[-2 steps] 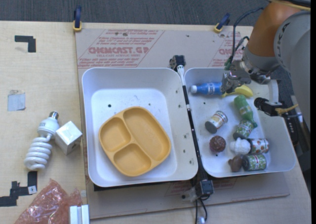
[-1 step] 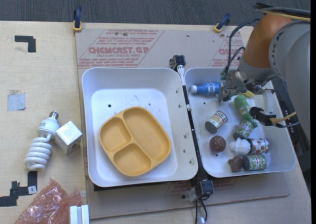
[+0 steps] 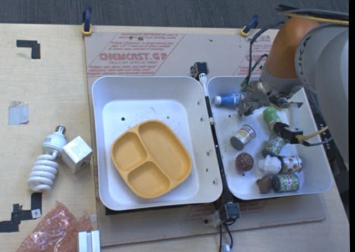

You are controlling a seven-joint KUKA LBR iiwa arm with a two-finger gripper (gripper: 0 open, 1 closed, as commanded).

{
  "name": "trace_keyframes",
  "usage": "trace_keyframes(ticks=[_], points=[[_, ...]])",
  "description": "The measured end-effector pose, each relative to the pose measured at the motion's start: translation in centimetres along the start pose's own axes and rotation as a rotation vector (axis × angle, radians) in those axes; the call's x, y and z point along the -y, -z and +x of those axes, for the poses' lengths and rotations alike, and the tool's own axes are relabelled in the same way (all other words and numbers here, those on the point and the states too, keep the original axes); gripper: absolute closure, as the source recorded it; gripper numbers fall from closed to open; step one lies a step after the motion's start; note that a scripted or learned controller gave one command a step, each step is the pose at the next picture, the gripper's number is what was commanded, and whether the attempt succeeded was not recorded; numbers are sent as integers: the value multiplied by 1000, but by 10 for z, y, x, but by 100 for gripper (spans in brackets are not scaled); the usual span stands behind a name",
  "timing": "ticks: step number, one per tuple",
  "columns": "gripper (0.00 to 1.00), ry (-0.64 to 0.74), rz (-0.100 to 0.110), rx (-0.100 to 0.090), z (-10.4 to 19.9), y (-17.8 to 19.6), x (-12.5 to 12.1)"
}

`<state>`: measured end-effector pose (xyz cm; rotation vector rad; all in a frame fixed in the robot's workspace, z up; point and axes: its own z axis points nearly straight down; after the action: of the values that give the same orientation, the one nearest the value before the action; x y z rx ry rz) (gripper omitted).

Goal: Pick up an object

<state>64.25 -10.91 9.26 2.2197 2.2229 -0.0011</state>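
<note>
Overhead, a slanted view looks down on a bench with two shallow white bins side by side. The left bin (image 3: 102, 134) holds a yellow divided plate (image 3: 151, 158) with three sections, lying flat near its middle.

The right bin (image 3: 316, 176) holds a scatter of small objects. A small bottle with a blue cap (image 3: 228, 100) lies on its side near the bin's upper left corner. A small metal can (image 3: 243, 136) lies tilted near the bin's middle. Below it sits a round brown object (image 3: 244, 162). A green bottle (image 3: 271, 117) lies to the right of the can. Lower right, several small cans and jars (image 3: 285, 173) cluster together, touching one another.

The grey arm with its orange band (image 3: 285, 48) reaches in from the right, over the upper part of the right bin. Its gripper (image 3: 248, 107) hangs low at the bin's upper area, just right of the blue-capped bottle and just above the metal can. Cables and the wrist cover it, so whether it is spread or closed cannot be told. Nothing is visibly pinched in it.

Left of the bins, on the bare bench, a spiral light bulb (image 3: 45, 159) lies beside a small white cube (image 3: 77, 153). A piece of red mesh (image 3: 52, 228) lies at the lower left corner.
</note>
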Motion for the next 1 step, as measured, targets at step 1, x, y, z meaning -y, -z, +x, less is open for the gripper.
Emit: trace_keyframes(ticks=[1], points=[[0, 0, 12, -2, -11, -2, -14]])
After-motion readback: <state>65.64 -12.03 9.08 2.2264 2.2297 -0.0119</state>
